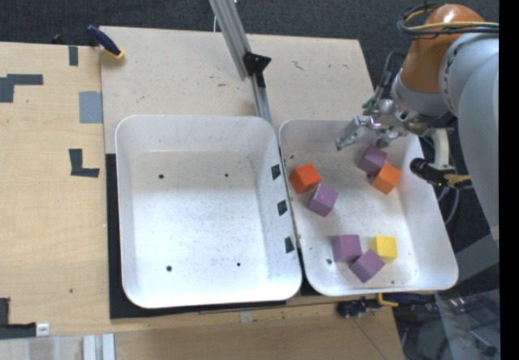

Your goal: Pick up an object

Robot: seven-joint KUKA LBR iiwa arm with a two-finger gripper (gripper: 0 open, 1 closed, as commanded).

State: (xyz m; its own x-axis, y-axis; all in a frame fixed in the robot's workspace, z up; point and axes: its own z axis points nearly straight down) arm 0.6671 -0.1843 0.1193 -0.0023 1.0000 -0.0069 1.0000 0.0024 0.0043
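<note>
Left bin (pixel 138 188): we see a shallow white bin with a speckled floor and a few dark dots, no blocks in it.
Right bin (pixel 426 245): it touches the left bin and holds seven small blocks.
Blocks, left to right: an orange block (pixel 304 177) and a purple block (pixel 323 199) touch near the dividing wall. At the near end, a purple block (pixel 346 247), another purple block (pixel 366 265) and a yellow block (pixel 385 248) cluster together. Toward the far right, a purple block (pixel 373 160) touches an orange block (pixel 386 177).
Gripper (pixel 362 130): it hangs over the far end of the right bin, just beside that far purple block. We see nothing held, and we cannot tell how wide it is set.
Step in hand: we judge this the approach, with no pick made.
Next move: we think it must line up over one block, likeliest the far purple one, then descend without catching its orange neighbour.
</note>
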